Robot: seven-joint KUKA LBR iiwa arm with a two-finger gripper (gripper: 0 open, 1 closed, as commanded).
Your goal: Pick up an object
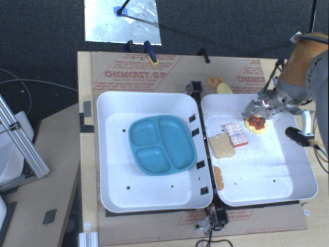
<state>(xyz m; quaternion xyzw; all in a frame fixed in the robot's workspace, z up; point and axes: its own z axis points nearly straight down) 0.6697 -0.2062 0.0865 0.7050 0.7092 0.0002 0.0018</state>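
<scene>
The left bin [110, 153] holds a blue divided plate [162, 143], lying flat near its middle and well apart from anything the arm is working on. Across the divider, the right bin [288, 184] carries a loose cluster toward its upper half: a tan slice of toy bread [221, 145], touching at its upper right a small pink-and-white patterned packet [236, 134], and just to the right of that a small red-and-yellow toy food piece [256, 123]. That last piece looks like the likely target; it is lumpy, bright, with a yellow fringe around a red top, and it lies on the bin floor. A yellowish toy [224, 88] and an orange one [215, 81] lie on the tabletop [169, 68] beyond the bins' far rim. At the right, the end effector [263, 106] sits low over the right bin, just above and close to the red-and-yellow piece; whether its fingers are spread or closed I cannot tell, and nothing is seen caught between them. As a judgement, the pick is not yet done: the approach is made, but the grasp and lift remain.
</scene>
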